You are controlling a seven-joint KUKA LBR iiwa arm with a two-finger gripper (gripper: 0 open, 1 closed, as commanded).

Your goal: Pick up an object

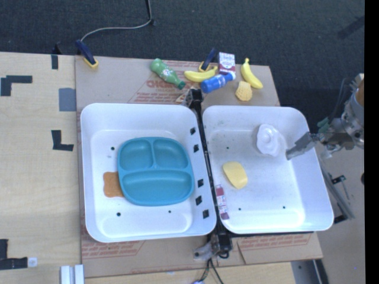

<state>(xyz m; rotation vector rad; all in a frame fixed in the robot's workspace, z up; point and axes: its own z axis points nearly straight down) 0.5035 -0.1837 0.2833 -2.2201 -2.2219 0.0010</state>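
Pick not yet made. Hand (pixel 298 147) at right bin (pixel 296 218) right rim, spread or pressed together: cannot tell. White object (pixel 268 139), yellow object (pixel 235 174) lie ungrasped.

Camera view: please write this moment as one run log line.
end effector: at right bin right rim, nothing seen held | right bin: yellow piece, white object | left bin: blue tray

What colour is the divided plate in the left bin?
Teal blue; the plate shows best in the camera view.
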